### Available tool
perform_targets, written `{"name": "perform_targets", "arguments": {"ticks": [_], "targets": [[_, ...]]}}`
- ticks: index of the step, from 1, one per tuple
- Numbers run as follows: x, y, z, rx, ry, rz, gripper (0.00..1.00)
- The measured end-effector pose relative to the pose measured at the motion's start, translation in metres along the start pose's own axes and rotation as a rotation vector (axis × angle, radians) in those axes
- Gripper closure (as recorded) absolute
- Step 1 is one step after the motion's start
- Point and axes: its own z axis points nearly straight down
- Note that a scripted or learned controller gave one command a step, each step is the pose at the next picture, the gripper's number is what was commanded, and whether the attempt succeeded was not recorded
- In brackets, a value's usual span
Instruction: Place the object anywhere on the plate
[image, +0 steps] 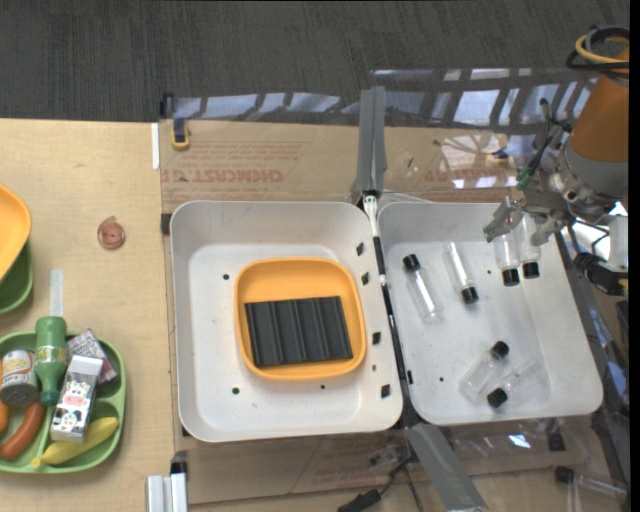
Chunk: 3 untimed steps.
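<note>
An orange plate (298, 282) with a dark ribbed insert (299, 331) lies in the left bin (200, 330). Several clear vials with black caps lie in the right bin (560, 330): one (419, 284) near its left wall, one (461, 274) beside it, and two more (497, 374) at the front right. My gripper (520, 271) hangs over the back right of the right bin, to the right of the vials at the back. It is open, its two dark fingertips (510, 275) stand apart, and nothing is between them.
A grey divider bar (372, 140) runs back from between the bins. On the wooden bench to the left stand a green tray of toy food (60, 400), an orange bowl (12, 235) and a small pink disc (111, 233). Cables (600, 265) hang by the arm.
</note>
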Motion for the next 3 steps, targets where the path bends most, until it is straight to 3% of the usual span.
{"name": "perform_targets", "arguments": {"ticks": [1,2,3], "targets": [[0.0,0.0,0.0,0.0,0.0,0.0,0.0],[-0.04,0.011,-0.054,-0.002,-0.002,-0.148,0.0],[-0.048,-0.001,-0.17,0.0,-0.001,-0.109,0.0]]}}
